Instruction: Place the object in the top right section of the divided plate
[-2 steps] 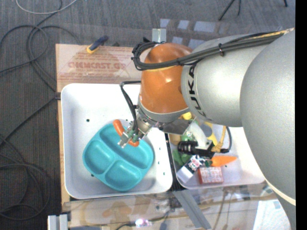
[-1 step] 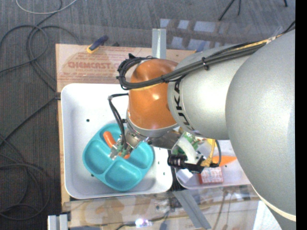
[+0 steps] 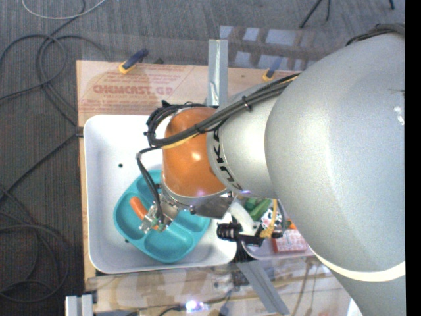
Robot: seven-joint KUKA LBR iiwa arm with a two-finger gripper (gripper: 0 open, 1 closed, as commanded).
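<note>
Where cables (image 3: 29,64) trail, white bin (image 3: 105,157) on bench (image 3: 99,87).

My arm (image 3: 329,150): smooth grey, semi-gloss; orange band (image 3: 187,153) glossy. Divided plate (image 3: 161,232): teal plastic, smooth. Bin (image 3: 108,150): white, matt. Bench (image 3: 131,87): bare wood.

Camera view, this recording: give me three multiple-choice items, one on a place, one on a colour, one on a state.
1. Where does the divided plate lie?
A. In the left white bin
B. On the floor
C. On the cardboard sheet

2. What colour is the divided plate?
A. Red
B. Teal
C. Black

3. What is the state of the small orange object?
A. Lying in a section of the plate
B. Hanging in the air beside the bench
C. Lying on the carpet

Answers: 1 A, the bin's white floor surrounds the plate. 2 B, its rim and sections are teal. 3 A, it rests on teal beside the pincer.
</note>
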